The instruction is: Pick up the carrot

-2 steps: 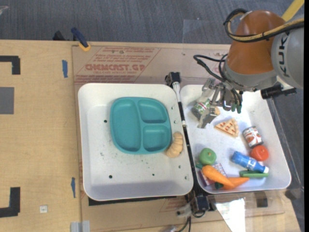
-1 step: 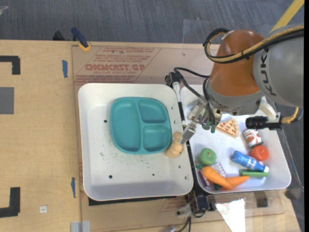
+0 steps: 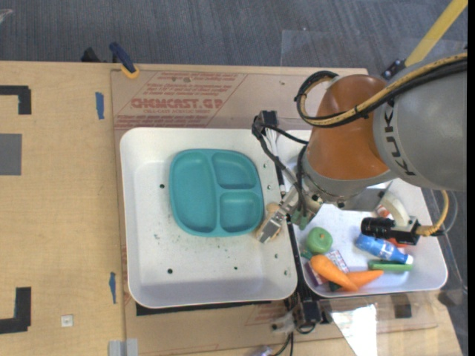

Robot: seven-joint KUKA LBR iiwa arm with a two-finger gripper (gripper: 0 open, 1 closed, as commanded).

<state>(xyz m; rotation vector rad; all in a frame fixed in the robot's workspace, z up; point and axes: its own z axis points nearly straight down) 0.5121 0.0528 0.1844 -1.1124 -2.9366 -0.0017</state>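
The orange carrot (image 3: pixel 343 274) lies in the right bin (image 3: pixel 438 269) near its front left corner, pointing right. My gripper (image 3: pixel 273 222) hangs over the right edge of the left bin (image 3: pixel 141 221), beside the wall between the two bins. It is up and to the left of the carrot, well apart from it. Nothing shows in the gripper. The arm's orange band (image 3: pixel 345 136) covers the back of the right bin.
A teal divided plate (image 3: pixel 215 191) lies in the left bin, just left of the gripper. In the right bin a green apple (image 3: pixel 320 239) sits close above the carrot, with a blue tube (image 3: pixel 382 249), a green pen (image 3: pixel 392 267) and a white object (image 3: pixel 399 210) to the right.
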